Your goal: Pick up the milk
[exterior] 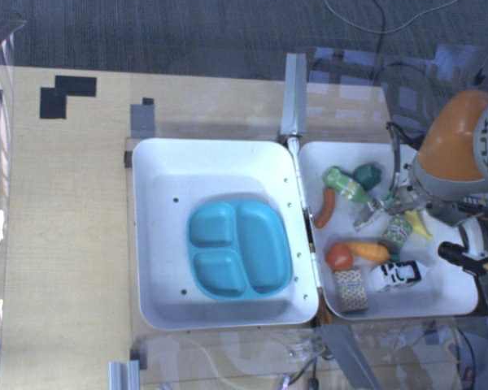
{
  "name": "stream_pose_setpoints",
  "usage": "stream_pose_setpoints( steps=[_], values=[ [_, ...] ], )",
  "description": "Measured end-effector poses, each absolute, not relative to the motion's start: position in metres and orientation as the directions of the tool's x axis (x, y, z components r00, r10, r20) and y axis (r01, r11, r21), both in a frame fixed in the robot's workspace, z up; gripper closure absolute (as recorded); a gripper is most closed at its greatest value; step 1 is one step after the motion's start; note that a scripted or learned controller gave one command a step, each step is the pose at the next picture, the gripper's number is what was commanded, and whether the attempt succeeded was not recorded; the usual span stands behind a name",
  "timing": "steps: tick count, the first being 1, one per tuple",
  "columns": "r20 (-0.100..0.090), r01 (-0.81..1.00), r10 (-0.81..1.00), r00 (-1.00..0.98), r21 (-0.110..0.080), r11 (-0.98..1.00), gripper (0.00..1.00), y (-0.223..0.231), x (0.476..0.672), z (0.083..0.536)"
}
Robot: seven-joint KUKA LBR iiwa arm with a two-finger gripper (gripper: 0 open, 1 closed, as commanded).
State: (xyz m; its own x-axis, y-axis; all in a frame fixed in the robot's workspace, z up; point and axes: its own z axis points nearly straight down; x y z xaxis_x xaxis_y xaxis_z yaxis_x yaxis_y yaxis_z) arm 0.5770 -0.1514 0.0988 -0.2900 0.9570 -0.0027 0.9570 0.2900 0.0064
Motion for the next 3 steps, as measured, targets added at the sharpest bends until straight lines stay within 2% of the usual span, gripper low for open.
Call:
stream_pose_setpoints(
  steps=[1, 2, 3],
  values=[
    [-0.002, 1.0, 1.0, -0.026, 0.008, 0.026, 0.0, -0.17, 0.645, 0.088],
    [-0.001, 0.998, 0.998, 0.065, 0.006, -0.065, 0.0, -0.189, 0.598, 0.127],
    [0.0, 1.0, 1.0, 0.023, 0.003, -0.023, 0.0, -0.149, 0.611, 0.105]
  ],
)
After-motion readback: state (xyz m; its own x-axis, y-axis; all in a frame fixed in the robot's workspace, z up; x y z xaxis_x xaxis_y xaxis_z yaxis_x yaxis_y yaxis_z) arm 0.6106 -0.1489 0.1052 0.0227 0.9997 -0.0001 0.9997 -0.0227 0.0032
